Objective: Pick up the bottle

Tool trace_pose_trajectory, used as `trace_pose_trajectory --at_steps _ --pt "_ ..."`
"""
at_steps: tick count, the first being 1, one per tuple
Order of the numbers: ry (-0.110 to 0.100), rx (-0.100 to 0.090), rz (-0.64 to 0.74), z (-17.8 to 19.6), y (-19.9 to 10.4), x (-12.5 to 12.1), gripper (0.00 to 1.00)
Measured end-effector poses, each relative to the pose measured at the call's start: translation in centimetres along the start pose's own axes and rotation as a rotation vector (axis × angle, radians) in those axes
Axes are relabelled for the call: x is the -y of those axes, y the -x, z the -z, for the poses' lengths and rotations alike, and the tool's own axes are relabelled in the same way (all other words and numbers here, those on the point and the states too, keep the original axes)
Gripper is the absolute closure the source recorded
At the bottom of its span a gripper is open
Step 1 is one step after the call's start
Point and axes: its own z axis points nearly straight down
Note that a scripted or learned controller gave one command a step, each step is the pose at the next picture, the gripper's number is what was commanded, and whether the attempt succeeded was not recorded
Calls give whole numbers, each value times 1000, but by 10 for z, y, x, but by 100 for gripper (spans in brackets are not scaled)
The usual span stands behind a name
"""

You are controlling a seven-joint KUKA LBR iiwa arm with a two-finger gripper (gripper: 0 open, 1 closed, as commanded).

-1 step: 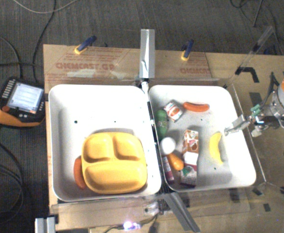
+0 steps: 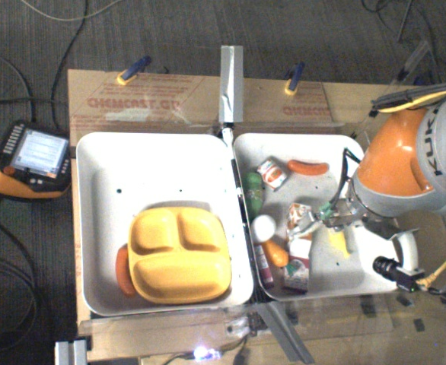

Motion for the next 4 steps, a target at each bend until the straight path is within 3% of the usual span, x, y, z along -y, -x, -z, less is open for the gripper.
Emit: trace_pose_trajectory --at_steps 1,2,3,4 --pt "11 4 -248 -48 -17 12 0" --pt "31 31 -8 -47 -20 8 0" --pt "19 22 566 -49 -13 10 0" --pt "2 4 756 17 61 27 0"
